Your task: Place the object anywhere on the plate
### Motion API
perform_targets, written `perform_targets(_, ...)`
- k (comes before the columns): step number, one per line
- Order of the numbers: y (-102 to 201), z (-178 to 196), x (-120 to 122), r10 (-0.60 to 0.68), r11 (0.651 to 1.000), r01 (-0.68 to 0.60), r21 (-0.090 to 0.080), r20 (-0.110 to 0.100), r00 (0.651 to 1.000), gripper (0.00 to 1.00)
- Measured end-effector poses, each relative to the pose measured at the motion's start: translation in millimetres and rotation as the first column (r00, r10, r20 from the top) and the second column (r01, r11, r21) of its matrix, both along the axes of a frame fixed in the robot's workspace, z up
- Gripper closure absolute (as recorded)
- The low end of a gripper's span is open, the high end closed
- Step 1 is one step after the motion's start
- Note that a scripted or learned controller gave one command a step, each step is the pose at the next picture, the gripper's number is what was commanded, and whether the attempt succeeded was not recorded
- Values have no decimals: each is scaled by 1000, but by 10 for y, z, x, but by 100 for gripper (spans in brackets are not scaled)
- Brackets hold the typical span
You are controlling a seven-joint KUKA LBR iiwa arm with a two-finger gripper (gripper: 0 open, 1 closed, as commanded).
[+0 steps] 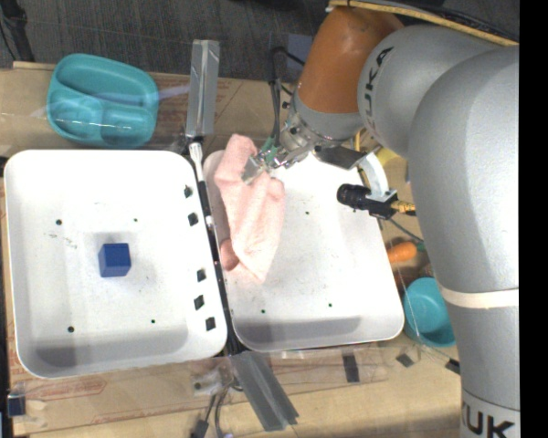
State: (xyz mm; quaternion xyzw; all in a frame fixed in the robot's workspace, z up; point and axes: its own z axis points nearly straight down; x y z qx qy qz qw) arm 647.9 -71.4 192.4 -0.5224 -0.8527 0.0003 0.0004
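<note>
One pink cloth [249, 215] along the right bin's [347, 322] left edge, claw [260, 164] clamped on its top.

Reaching in from the right, big grey arm [457, 153] bulking across that side, orange band [342, 57] sitting just above the wrist. Angled down and leftward, gripper [263, 164] low at the upper left of its reach. Fingers too small and cluttered to read as parted or closed.
</note>
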Motion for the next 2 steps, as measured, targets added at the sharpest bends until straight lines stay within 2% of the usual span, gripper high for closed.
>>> perform_targets(1, 940, 2, 89, -93, 996, 93, 0, 2, 996, 100)
perform_targets(2, 360, 0, 89, -158, 987, 158, -1, 2, 987, 100)
